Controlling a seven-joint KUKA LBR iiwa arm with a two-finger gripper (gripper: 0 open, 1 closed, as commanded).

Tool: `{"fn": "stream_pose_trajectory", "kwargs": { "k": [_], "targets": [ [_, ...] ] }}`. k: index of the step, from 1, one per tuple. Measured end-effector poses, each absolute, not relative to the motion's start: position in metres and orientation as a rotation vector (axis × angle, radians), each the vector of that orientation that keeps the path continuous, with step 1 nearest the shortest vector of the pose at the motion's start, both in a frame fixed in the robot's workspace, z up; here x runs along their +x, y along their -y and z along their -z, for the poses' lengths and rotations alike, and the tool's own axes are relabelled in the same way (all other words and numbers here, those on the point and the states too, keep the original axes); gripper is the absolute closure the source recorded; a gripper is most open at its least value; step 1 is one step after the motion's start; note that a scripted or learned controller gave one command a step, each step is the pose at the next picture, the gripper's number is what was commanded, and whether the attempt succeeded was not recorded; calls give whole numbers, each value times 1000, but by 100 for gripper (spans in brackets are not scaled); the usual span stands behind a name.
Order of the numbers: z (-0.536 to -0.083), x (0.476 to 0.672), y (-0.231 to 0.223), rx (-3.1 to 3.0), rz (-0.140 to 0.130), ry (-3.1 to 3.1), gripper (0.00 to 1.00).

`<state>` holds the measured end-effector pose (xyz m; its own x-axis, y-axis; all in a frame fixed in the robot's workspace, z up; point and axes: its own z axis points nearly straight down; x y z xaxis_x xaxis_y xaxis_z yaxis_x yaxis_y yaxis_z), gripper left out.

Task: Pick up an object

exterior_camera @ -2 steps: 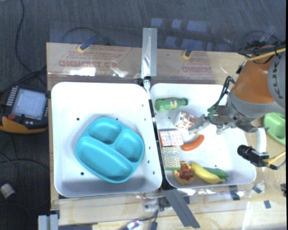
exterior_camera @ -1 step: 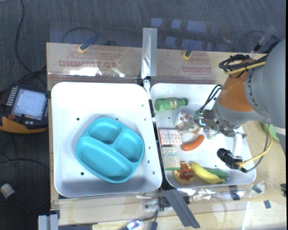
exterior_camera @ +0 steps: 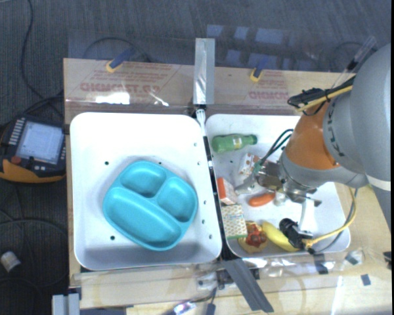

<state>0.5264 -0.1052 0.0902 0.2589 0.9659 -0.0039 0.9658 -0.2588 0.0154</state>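
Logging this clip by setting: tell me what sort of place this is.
Probably a robot lab. An arm reaches over two white bins of toy-like items such as a banana, and a teach pendant lies on grey carpet.

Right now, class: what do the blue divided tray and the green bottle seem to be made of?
Blue divided tray: probably moulded plastic, with a smooth, even colour and soft sheen on rounded rims. Green bottle: likely plastic too, glossy with a pale label; too small to be sure.

One fixed camera overhead, slanting down on both bins [exterior_camera: 79, 195]
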Motion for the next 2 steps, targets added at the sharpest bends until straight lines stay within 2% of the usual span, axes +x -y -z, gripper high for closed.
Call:
{"fn": "stream_pose_trajectory", "kwargs": {
  "k": [1, 2],
  "targets": [
    [-101, 482, 104, 2520, 8, -1882, 0],
    [-188, 515, 111, 2729, 10, -1556, 0]
  ]
}}
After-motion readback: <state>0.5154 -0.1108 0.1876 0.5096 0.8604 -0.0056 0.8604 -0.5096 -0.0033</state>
